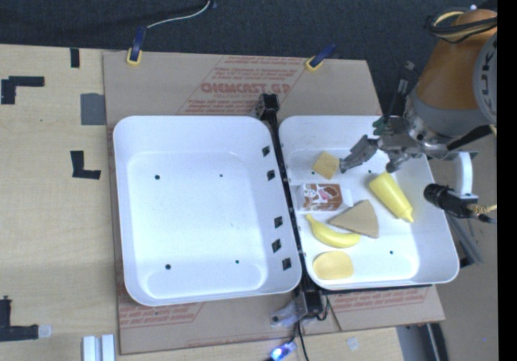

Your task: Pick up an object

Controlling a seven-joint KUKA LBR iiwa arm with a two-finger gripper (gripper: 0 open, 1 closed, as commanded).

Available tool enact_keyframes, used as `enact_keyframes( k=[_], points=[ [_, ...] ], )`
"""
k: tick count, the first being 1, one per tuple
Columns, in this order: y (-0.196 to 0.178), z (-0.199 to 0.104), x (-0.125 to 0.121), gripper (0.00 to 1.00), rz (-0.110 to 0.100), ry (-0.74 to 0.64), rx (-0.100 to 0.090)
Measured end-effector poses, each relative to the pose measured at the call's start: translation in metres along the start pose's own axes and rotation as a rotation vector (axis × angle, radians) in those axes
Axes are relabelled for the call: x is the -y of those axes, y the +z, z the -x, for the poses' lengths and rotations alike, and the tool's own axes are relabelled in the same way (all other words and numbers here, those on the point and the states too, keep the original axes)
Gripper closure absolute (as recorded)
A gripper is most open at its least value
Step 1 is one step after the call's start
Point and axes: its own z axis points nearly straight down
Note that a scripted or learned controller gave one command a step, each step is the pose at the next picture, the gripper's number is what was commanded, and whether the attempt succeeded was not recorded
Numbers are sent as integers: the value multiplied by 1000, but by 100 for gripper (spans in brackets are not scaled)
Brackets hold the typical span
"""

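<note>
Gripper (376, 156) hovered with fingers spread and nothing between them over the right bin (432, 270), at its one o'clock.

Largest first: the left bin (194, 206) sat beside it on cardboard. Candidates clustered in the right bin's centre, probably for easy reach: yellow bottle (392, 195), tan wedge (358, 220), banana (329, 233), cheese cube (325, 165) at eleven o'clock.

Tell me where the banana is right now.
In the camera view the banana lies in the right bin, near its left wall, just below the small printed card and against the tan wedge.
</note>
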Motion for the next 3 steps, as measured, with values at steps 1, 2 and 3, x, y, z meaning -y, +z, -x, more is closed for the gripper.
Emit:
enact_keyframes(
  k=[1, 2, 3],
  points=[
    [108, -12, -11, 0, 23, -1, 3],
    [96, -12, -13, 100, 32, 0, 3],
    [30, -78, -17, 100, 4, -3, -2]
  ],
)
